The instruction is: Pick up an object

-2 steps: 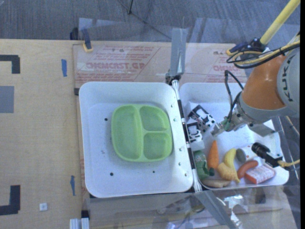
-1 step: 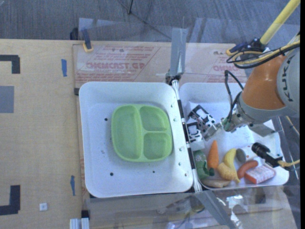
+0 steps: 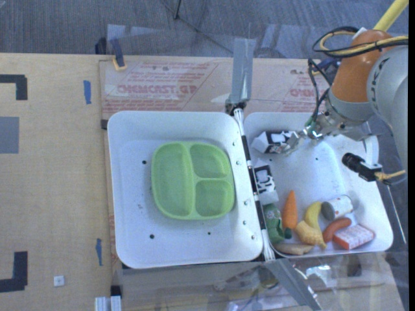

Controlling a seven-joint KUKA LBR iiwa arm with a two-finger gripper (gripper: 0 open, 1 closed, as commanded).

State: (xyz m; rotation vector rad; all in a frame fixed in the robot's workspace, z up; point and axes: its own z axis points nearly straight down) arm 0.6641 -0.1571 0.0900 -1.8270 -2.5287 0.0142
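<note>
— Plate [image 3: 192,180], green and split into three sections, fills the left bin [image 3: 126,238]. What's in the right bin [image 3: 324,161]?

— Toy food crowds its five o'clock corner: carrot [image 3: 290,210], banana [image 3: 312,221], red sausage [image 3: 336,228], red-and-white box [image 3: 354,236].

— And the arm?

— Its gripper [image 3: 280,142] hangs at the bin's eleven o'clock, well apart from the food. Whether the fingers are spread or closed, I cannot tell; the view blurs there.

Surfaces: mostly plastic
Bins [image 3: 130,238] smooth white plastic, tray [image 3: 192,180] matt green plastic, bench [image 3: 52,173] matt wood, arm [image 3: 353,83] glossy orange.
</note>
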